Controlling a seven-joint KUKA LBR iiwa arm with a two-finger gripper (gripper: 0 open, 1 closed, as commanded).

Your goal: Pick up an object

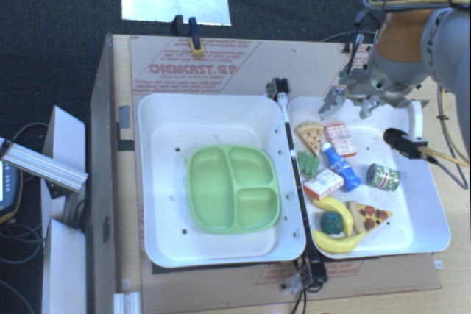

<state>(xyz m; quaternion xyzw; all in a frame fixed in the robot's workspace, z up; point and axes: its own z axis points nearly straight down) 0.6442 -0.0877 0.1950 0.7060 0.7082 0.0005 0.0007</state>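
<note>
Right now the claw (pixel 347 104) hangs released over the right bin's (pixel 430 220) far edge; the nearest toy, a pizza slice (pixel 310 136), lies just below, toward the bins' divider

arm (pixel 430 18): cut off by the right edge, so its upper links are out of sight
right bin (pixel 434 220): far rim partly hidden behind the gripper (pixel 346 105) and wrist
small can (pixel 383 177): label too small to read
red-and-white carton (pixel 341 140): print too small to make out
blue bottle (pixel 342 167): label blurred
green ball-like item (pixel 333 223): partly covers the banana (pixel 340 240); what it is cannot be told
device at left (pixel 6 191): cut off by the left edge
cables (pixel 18 261): run out of the picture at the lower left
</note>
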